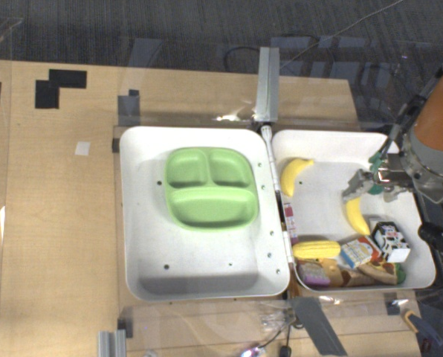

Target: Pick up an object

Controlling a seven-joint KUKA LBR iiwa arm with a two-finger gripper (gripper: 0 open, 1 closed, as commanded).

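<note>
My gripper (pixel 370 190) hangs over the right part of the right bin (pixel 333 143), with the orange-banded arm coming in from the right. It looks open, with nothing between its fingers. Just below it lies a yellow banana (pixel 355 216), its upper end close under the fingertips. A second banana (pixel 295 174) lies curved near the bin's left wall. Along the front wall sit a yellow corn cob (pixel 316 249), a black-and-white toy (pixel 389 237), a small blue-and-white box (pixel 356 253) and a purple packet (pixel 316 274).
The left bin (pixel 143 222) holds a green divided plate (pixel 209 186) near its middle. A metal post (pixel 267 84) stands behind the seam between the bins. White floor shows between the two bananas in the right bin.
</note>
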